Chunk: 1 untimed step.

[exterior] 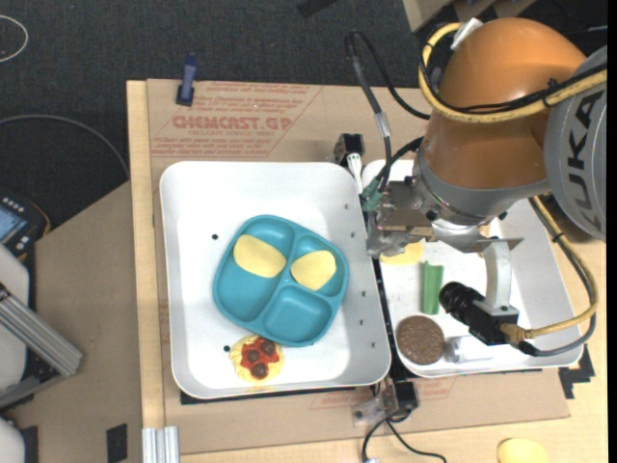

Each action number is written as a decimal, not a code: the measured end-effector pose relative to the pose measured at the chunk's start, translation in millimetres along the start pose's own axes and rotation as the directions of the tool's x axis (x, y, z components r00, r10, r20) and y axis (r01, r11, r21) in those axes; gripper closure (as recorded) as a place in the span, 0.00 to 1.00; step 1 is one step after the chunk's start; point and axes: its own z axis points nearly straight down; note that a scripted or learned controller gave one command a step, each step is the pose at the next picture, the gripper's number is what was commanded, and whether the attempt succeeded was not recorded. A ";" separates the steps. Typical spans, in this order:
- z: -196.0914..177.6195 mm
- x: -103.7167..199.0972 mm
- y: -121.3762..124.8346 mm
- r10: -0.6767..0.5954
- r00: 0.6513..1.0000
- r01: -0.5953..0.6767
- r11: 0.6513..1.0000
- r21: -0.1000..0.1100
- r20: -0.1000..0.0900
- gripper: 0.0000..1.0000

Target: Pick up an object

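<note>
Hanging low over the right bin (554, 258), the arm hides most of that bin's far half, and the hand (397, 228) sits at the bin's nine o'clock edge, just beside the wall shared with the left bin (183, 258). I cannot tell how the hand is set. A pale yellow piece (410, 253) peeks out just beneath it and looks like the likely target, though nothing shows it gripped. At the right bin's six o'clock lie a green block (430, 285), upright in the view, and a brown round disc (420, 338) near it, both apart from the hand. The left bin carries a blue divided plate (275, 307) with two yellow pieces in its far compartments, and a small pizza toy (255, 357) at the plate's six o'clock. Judging from the low pose, the arm is placed for a grasp near the wall, where clearance is tight.
</note>
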 end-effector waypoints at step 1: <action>-103.3 10.7 0.8 -0.003 1.000 0.003 1.000 -0.012 -0.003 1.00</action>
